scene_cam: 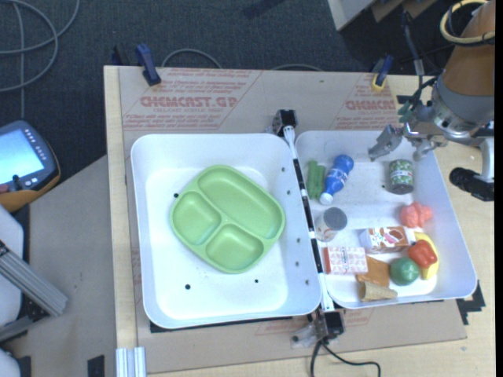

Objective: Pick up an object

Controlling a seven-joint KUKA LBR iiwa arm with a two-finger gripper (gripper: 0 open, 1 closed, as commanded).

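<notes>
**Gripper hangs over cluttered right bin, nothing in its grasp**

The grey arm with its orange band (471, 73) reaches in from the right, its gripper (405, 144) poised above the far edge of the right bin (460, 234). Its 2 fingers are spread apart and bare, with nothing between them. Just below them stands a small can with a green label (400, 176). Nearer the divider lie a blue-and-white bottle (337, 174) and, beside it, a green bottle (315, 179), with a grey round lid (335, 218) in front of them. Toward the near end sit a pink toy (416, 214), a juice carton (385, 239), a red pepper (423, 253) and a green ball (405, 271). The left bin (157, 273) holds 1 green divided plate (228, 219).
</notes>
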